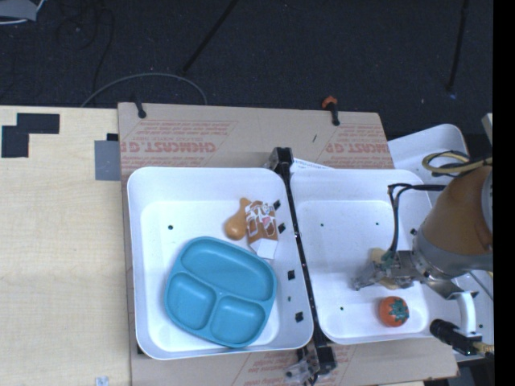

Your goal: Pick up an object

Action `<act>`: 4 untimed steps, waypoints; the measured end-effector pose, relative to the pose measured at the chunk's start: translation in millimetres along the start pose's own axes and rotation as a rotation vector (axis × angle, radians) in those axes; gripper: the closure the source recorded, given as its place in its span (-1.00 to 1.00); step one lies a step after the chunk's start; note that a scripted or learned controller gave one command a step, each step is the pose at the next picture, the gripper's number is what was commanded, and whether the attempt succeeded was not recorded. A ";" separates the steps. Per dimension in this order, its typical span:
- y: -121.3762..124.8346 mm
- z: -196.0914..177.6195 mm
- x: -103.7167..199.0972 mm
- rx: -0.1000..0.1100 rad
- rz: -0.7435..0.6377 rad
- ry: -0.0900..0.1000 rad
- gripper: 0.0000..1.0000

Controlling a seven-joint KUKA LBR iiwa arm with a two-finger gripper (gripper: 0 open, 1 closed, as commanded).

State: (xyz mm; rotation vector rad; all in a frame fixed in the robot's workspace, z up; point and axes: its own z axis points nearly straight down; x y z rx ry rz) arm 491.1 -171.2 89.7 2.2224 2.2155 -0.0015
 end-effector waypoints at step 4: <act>-1.2 -139.3 1.4 0.002 -0.005 0.003 1.00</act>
